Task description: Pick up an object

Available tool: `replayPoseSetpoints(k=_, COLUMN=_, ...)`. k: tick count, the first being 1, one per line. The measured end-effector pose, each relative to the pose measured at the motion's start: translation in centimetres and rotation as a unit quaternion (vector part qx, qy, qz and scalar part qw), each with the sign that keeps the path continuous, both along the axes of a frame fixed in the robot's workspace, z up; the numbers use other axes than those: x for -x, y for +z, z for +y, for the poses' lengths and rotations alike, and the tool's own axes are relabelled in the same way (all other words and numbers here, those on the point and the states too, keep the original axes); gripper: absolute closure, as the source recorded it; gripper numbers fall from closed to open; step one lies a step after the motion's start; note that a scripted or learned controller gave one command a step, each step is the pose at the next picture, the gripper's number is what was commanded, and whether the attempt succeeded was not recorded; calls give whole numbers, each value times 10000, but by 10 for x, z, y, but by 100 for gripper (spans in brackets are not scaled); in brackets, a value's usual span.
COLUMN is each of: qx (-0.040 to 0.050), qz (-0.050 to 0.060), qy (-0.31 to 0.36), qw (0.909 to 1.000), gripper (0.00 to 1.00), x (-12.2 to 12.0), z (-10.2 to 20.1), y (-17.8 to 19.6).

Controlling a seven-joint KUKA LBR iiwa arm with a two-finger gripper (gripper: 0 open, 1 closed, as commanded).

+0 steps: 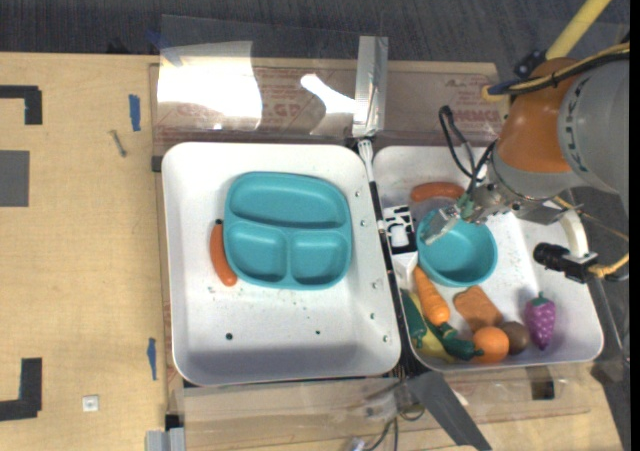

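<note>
Low over the right bin (585, 339), at the middle right of the frame, the claw (462, 211) hangs at the upper left rim of a teal bowl (458, 251). How far it is open I cannot tell, because the metal parts blur together there, and I see nothing clearly held between them. I judge the bowl to be the target, since the claw is right at its rim, a thin edge that is easy to pinch.

Other candidates lie in the same bin: a toy sausage (436, 191) just above the bowl, a toy carrot (432, 299) below its left side, then a toy orange (491, 342) and purple toy grapes (541, 320) toward the lower right.

At the centre of the frame, the left bin (190, 339) holds a teal divided plate (288, 229) with another orange toy carrot (222, 254) against its left edge. These are well apart from the claw.
</note>
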State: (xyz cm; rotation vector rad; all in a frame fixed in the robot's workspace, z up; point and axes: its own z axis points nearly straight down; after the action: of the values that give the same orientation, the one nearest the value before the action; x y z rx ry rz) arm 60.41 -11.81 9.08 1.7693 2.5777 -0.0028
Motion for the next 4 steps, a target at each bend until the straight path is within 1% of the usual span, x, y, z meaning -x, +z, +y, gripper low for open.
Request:
replayPoseSetpoints(k=1, qx=-39, qz=-15, qy=-889, qw=9960, gripper=0, x=46, z=-3, y=0)
replayPoseSetpoints(k=2, qx=29, qz=-127, qy=-1159, qw=9932, gripper=0, x=117, z=-11, y=3)
replayPoseSetpoints(k=3, qx=-56, qz=32, qy=-1894, qw=9819, gripper=0, x=66, z=-12, y=14)
replayPoseSetpoints(k=4, qx=-58, qz=26, qy=-2912, qw=9566, gripper=0, x=-2, z=-55, y=30)
